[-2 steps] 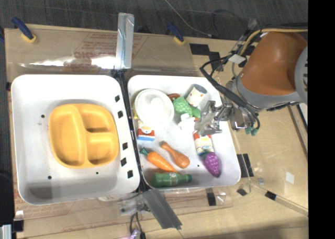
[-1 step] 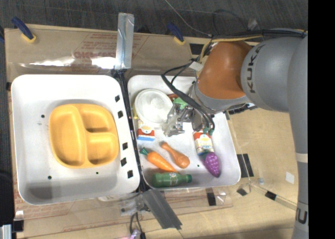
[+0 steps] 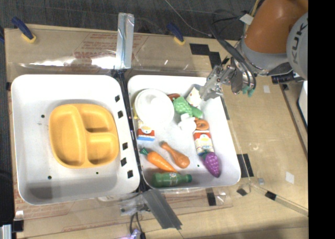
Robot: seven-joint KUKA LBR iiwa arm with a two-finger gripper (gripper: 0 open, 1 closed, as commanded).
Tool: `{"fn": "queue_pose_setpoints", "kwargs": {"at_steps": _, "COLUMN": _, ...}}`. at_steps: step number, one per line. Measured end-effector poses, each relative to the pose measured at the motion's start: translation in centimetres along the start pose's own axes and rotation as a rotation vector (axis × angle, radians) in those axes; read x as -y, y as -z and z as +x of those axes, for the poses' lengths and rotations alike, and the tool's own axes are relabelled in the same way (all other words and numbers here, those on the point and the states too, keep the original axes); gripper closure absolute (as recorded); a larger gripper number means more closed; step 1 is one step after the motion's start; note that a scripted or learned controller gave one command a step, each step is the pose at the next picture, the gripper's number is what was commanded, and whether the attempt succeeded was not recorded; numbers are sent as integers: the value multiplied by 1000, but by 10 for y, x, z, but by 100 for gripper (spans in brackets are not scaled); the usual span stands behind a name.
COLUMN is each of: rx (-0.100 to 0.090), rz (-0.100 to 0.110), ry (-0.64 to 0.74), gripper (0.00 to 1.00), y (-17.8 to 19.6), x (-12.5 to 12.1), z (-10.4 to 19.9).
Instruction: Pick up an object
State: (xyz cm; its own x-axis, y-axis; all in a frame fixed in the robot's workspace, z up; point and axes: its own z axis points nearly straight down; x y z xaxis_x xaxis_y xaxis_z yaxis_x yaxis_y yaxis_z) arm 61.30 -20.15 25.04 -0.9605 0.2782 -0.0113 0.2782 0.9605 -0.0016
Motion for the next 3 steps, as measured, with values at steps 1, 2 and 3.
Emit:
{"fn": "queue_pose_setpoints", "kwargs": {"at_steps": 1, "rx": -15, "rz": -2, "ry": -11, "gripper": 100, "y": -75, "x": -38, "z": 29}}
{"fn": "queue_pose_setpoints", "kwargs": {"at_steps": 2, "rx": -5, "rz": 0, "ry": -198, "gripper": 100, "y": 4, "x": -29, "z": -9}}
{"fn": "queue_pose_setpoints", "kwargs": {"at_steps": 3, "rx": -19, "rz": 1, "ry": -204, "gripper": 100, "y": -94, "x": -34, "z": 62}}
